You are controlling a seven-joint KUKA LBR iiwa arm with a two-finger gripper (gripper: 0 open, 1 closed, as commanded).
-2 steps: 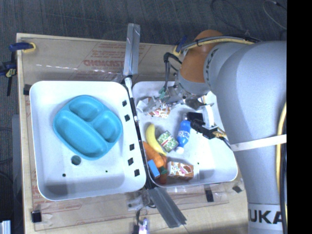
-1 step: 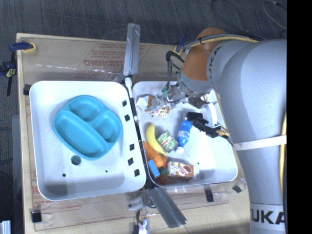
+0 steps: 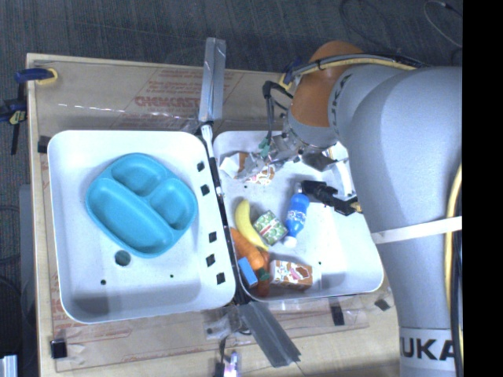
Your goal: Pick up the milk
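Camera view looks down on the surface (image 3: 118, 77) and two white bins side by side, Ana says. What is in the left bin (image 3: 181, 285)?

Ben: A big blue plate (image 3: 141, 203) with three parts. A small dark green thing (image 3: 122, 258) lies just below it, near the plate's lower left edge.

Ana: And the right bin (image 3: 346, 250)?

Ben: Lots of stuff! The milk (image 3: 269, 228) looks like the little green and white carton in the middle of that bin. It is tipped at a slant. A yellow banana (image 3: 245, 222) is right against its left side. A blue bottle (image 3: 297, 213) with a white cap is just beside it on the right.

Ana: What is lower down?

Ben: Some orange food (image 3: 250, 250), a small blue block (image 3: 248, 273), and a red and white box (image 3: 291, 273) lying on its side at the bottom of the bin.

Ana: Where is the robot?

Ben: The grey arm (image 3: 393, 155) comes in from the right of the frame. Its orange band (image 3: 318, 85) is at the top, above the right bin. The end effector (image 3: 273, 151) is over the top part of the right bin, close to a crumpled wrapper (image 3: 258, 173).

Ana: Is it spread or pressed together?

Ben: I cannot tell. It is up by the wrapper, apart from the milk, with the banana's top end between them.
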